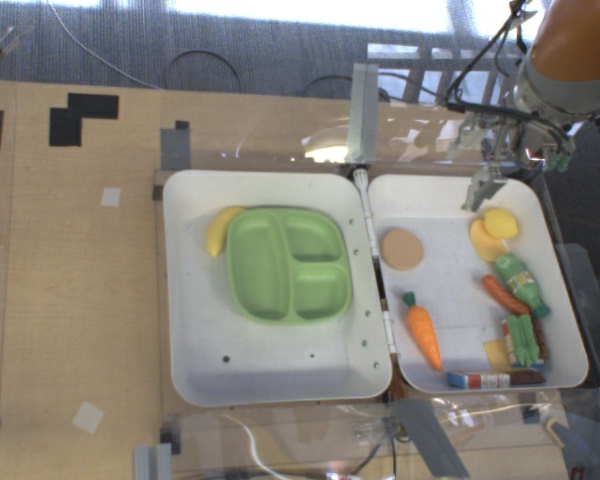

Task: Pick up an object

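Counter (70, 298) of pale wood carries two shallow white bins side by side. Left bin (200, 368) holds a green divided plate (285, 265), with a banana (218, 230) just beside its upper left edge, partly tucked under the rim. Right bin (450, 366) is busier: a tan round disc (402, 249) near its left wall, a carrot (424, 334) below that (green top pointing up-left), and a flat red and blue tube (495, 379) along the bottom wall. Along the right wall lies a crowded cluster: a lemon (495, 232) at the top, a green bottle (522, 285) touching a red-orange sausage (505, 295), and a green packet (523, 341) below them. Jaws (480, 190) hang over the right bin's upper right corner, just up-left of the lemon; how far open they stand, cannot tell, and nothing is seen held.
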Robot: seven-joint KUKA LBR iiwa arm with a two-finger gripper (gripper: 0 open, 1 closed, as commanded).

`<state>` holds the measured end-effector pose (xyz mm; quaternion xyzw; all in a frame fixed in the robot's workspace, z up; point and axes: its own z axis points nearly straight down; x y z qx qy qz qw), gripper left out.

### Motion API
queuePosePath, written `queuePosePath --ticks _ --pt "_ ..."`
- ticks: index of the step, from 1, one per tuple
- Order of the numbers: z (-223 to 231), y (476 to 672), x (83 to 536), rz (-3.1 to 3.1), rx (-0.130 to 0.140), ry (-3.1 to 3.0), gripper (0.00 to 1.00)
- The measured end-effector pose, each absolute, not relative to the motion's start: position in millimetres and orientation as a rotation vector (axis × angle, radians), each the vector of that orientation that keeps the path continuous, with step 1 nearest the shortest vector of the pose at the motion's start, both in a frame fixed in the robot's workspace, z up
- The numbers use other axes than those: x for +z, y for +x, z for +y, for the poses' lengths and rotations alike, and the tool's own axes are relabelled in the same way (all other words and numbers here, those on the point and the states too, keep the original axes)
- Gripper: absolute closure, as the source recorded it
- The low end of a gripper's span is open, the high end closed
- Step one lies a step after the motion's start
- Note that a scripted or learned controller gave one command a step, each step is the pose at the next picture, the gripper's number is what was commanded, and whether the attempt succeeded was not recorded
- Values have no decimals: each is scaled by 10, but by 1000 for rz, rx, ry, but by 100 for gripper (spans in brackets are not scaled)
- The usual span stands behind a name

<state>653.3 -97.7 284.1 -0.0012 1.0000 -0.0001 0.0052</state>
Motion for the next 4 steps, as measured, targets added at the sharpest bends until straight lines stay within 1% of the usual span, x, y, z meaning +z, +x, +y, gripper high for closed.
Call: queuePosePath --ticks 1,2,3,4 --pt "-1698 6389 1527 3122 0 342 0" --pt "-2071 5426 893 3078 -3 557 0" --pt "-2066 5479 1043 3063 -8 541 100" --pt "-1294 6018 2412 3051 6 652 100"
